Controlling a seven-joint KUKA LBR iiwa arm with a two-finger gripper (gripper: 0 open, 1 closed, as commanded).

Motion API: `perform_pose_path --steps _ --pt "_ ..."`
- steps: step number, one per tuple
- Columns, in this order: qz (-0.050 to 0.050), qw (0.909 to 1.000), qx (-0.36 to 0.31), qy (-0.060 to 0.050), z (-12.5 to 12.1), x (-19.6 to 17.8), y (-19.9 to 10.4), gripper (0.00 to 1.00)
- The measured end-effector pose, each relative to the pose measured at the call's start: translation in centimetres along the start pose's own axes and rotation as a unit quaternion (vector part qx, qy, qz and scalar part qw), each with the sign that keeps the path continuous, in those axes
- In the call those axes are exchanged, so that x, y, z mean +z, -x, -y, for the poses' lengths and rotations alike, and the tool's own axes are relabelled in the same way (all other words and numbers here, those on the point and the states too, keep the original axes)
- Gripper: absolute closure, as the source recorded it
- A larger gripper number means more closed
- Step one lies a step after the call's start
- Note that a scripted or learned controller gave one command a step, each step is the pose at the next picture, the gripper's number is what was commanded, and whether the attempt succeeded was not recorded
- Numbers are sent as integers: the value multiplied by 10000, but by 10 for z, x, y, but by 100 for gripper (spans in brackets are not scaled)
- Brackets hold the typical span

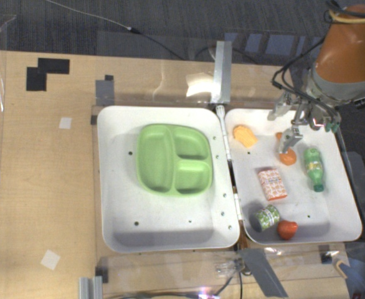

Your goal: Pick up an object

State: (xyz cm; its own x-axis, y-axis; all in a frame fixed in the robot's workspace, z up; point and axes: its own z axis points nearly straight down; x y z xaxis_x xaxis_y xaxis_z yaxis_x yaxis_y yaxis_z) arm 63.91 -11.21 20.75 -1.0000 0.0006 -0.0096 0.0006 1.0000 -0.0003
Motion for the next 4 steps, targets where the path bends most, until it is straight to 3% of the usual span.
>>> perform_pose_path --steps 1,2,3,4 --pt "77 9989 -456 -18 -8 87 -4 0" --pt "102 9811 -1932 -39 31 108 -49 0" --pt "102 9981 608 -24 20 108 -20 0" --pt "86 9295 3688 12 15 109 11 0"
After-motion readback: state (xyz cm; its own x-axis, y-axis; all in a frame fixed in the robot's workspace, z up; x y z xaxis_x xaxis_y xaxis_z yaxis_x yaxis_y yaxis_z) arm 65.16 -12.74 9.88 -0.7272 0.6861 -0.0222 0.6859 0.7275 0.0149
